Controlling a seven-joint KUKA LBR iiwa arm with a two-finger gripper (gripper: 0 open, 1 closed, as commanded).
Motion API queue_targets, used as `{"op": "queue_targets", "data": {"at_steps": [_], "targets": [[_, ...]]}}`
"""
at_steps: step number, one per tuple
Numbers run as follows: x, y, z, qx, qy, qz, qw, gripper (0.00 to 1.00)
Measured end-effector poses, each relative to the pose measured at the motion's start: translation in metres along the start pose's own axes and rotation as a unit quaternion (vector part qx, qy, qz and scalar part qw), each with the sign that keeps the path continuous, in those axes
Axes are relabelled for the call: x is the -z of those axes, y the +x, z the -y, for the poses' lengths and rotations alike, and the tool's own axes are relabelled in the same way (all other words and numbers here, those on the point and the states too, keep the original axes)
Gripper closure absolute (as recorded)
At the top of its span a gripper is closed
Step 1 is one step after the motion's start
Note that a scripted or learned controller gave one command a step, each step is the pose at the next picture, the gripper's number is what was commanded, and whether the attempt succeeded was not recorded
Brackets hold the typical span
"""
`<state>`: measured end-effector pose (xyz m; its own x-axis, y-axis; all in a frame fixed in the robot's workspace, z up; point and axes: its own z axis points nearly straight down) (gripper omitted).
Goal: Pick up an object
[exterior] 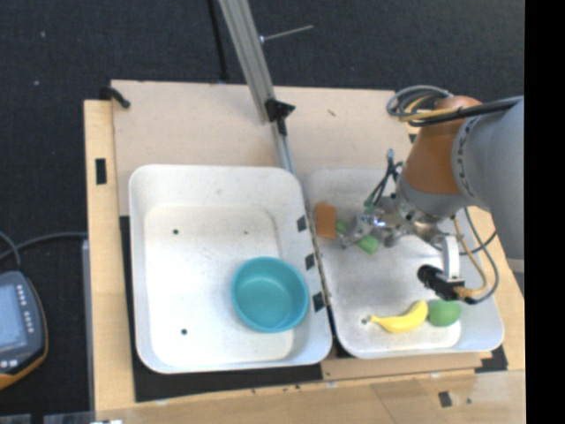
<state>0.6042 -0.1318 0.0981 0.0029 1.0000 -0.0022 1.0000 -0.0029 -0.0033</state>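
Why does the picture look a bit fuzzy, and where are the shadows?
In the camera view the whole picture is soft and grainy, so the small things by the gripper blur together; light is even and bright on the white bins, with no strong glare; the blue bowl casts a faint shadow, and the banana looks clear enough.
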Motion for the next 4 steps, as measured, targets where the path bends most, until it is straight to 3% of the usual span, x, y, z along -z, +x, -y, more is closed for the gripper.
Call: {"op": "queue_targets", "data": {"at_steps": [1, 4], "targets": [[0.014, -0.001, -0.002, -0.003, -0.004, -0.001, 1.0, 1.0], [0.182, -0.013, -0.021, 0.003, -0.005, 0.0, 1.0, 1.0]]}}
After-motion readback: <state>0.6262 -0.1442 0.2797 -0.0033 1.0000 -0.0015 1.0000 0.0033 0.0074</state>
